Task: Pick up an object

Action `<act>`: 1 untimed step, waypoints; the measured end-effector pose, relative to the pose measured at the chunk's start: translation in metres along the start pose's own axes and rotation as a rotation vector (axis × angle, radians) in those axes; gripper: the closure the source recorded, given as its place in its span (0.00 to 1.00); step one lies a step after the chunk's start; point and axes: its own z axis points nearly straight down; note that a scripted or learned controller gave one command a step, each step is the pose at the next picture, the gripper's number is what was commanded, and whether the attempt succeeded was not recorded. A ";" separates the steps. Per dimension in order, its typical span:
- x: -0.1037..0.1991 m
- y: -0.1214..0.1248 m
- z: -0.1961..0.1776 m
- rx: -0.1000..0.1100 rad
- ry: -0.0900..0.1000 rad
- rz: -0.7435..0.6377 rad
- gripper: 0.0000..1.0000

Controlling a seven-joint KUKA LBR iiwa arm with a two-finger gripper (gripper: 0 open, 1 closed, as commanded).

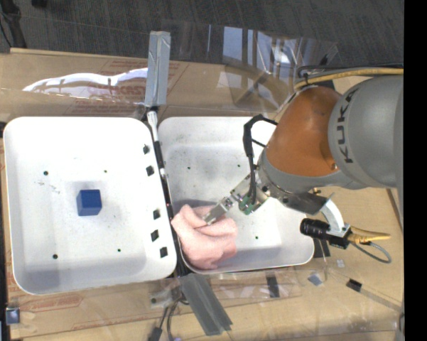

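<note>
Pink cloth (206, 239) lies bunched directly under and left of the end effector (214, 214), whose finger state I cannot tell.

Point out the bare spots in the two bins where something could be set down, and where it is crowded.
Left bin: bare floor all around the blue block, widest toward the far wall and the right side. Right bin: free strip along the far wall. Its near half is crowded by the pink cloth, the gripper and the arm.
</note>
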 end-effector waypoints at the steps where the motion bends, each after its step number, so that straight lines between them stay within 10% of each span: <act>1: -0.004 0.022 0.087 -0.001 0.000 -0.080 0.00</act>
